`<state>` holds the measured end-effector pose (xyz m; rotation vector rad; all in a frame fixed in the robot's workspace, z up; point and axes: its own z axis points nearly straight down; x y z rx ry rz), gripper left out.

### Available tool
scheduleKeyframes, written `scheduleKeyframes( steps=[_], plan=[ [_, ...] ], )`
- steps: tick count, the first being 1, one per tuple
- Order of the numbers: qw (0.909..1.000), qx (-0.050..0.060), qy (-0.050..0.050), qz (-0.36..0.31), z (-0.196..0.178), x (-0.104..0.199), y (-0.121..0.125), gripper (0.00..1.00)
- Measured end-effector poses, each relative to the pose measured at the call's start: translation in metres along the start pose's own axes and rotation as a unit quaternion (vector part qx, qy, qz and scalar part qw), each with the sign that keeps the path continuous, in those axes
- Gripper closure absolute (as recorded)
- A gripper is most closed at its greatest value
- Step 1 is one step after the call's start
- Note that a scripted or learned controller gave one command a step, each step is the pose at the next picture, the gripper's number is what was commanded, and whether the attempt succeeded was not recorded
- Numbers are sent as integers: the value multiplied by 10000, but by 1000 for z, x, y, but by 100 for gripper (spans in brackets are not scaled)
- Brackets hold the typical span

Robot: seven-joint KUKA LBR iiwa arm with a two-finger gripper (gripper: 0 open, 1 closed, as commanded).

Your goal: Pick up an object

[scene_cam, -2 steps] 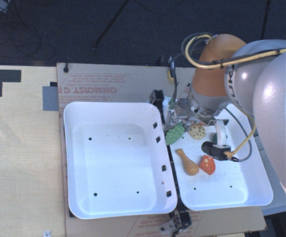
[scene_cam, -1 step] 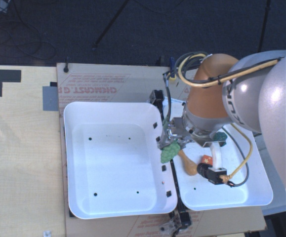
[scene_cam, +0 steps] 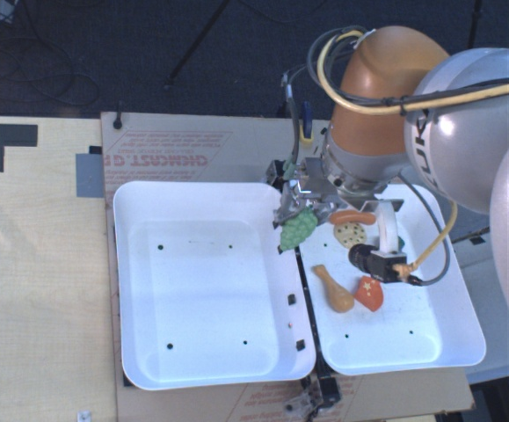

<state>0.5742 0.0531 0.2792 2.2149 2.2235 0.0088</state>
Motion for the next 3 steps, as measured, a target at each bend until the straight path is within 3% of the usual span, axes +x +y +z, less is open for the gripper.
scheduleKeyframes(
  steps=[1,2,3],
  plan=[
    [10000,39,-5,5,-13,31,5,100],
    [10000,63,-24,48,26,-33,30,100],
    [10000,77,-3,4,46,14,-10,100]
  ],
)
